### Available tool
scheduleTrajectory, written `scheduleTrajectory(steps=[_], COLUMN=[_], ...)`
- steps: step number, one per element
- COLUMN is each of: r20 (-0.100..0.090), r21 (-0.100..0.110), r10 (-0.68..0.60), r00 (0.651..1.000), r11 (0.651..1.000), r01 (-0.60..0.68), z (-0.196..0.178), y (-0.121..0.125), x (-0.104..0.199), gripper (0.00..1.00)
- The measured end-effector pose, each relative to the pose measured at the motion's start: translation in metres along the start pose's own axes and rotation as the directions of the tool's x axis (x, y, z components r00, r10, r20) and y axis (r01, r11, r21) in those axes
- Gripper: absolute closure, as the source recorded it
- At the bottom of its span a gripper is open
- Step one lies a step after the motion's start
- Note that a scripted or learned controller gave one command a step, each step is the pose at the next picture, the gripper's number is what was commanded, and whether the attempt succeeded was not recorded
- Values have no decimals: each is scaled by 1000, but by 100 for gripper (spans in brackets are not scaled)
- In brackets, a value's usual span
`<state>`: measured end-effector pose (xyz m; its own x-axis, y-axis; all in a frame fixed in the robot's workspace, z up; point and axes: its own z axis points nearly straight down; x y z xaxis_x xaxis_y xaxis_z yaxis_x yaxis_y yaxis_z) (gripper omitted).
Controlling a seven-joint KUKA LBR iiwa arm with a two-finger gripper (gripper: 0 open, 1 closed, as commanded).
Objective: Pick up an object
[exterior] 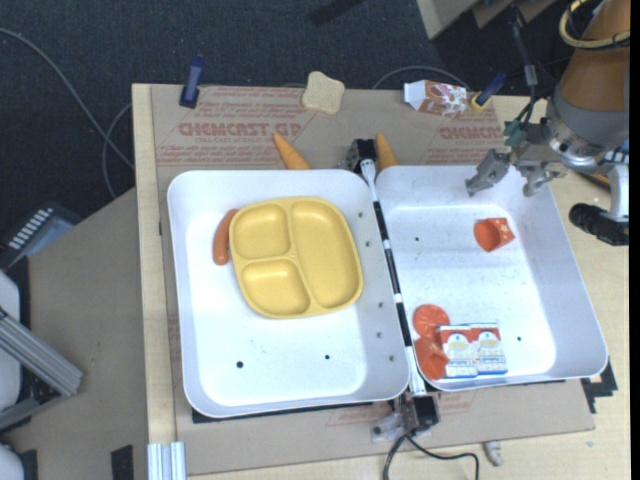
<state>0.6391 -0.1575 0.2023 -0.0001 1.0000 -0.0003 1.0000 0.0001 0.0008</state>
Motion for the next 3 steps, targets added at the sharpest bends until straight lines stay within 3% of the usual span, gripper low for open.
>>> scheduleTrajectory(steps=[1,2,3], r20=[0,1,-1], r21=[1,-2,-2], r10=[0,-1,-2], r00=[1000,1000,1000], r11=[1000,1000,1000], r01=[0,1,2], z=[118,107,117], y=[-15,-14,5], x=[-48,-48,-5], gripper=[0,100,100])
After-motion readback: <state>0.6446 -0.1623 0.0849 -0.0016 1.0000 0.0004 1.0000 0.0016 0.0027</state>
